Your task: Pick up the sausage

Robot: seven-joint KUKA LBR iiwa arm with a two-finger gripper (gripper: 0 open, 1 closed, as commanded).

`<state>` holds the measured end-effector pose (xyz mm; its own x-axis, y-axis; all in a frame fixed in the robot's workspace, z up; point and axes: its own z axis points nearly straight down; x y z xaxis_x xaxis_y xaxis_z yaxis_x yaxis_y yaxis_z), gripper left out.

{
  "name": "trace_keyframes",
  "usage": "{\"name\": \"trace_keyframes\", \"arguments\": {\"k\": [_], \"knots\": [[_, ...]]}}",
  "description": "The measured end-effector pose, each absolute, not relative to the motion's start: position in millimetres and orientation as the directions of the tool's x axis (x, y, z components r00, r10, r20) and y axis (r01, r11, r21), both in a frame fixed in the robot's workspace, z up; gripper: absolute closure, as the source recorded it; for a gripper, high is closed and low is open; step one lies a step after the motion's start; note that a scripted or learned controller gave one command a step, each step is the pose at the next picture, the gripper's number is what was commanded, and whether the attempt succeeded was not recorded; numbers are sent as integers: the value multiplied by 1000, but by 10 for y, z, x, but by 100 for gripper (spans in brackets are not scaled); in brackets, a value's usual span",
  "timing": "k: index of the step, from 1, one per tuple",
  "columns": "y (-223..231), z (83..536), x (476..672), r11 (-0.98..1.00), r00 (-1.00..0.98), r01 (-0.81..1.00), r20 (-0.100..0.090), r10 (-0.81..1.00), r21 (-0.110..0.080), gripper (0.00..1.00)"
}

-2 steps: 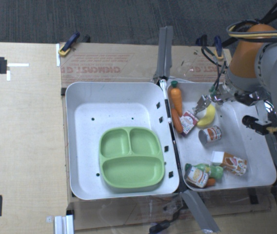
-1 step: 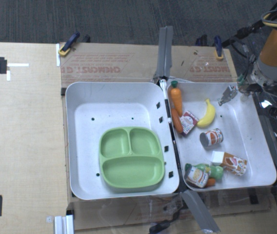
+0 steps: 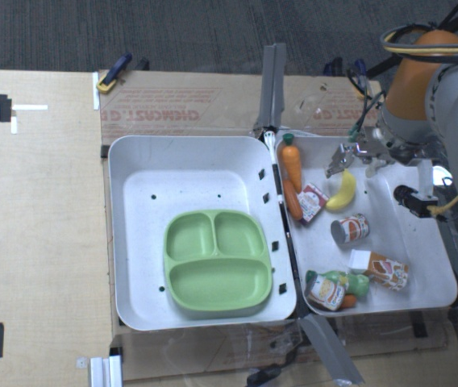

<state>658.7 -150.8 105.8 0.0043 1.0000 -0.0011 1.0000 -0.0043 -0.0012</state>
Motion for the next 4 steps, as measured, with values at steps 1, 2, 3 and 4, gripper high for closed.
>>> {"name": "trace_keyframes", "arguments": {"k": [1, 2, 3, 4], "knots": [[-1570, 2022, 6594, 40, -40, 999, -2, 999, 2, 0], [-1078, 974, 6265, 38, -37, 999, -2, 999, 8, 0], [-956, 970, 5713, 26, -26, 1000, -2, 1000, 8, 0], [-857, 1913, 5854, -205, 205, 979, -2, 979, -1, 0]]}}
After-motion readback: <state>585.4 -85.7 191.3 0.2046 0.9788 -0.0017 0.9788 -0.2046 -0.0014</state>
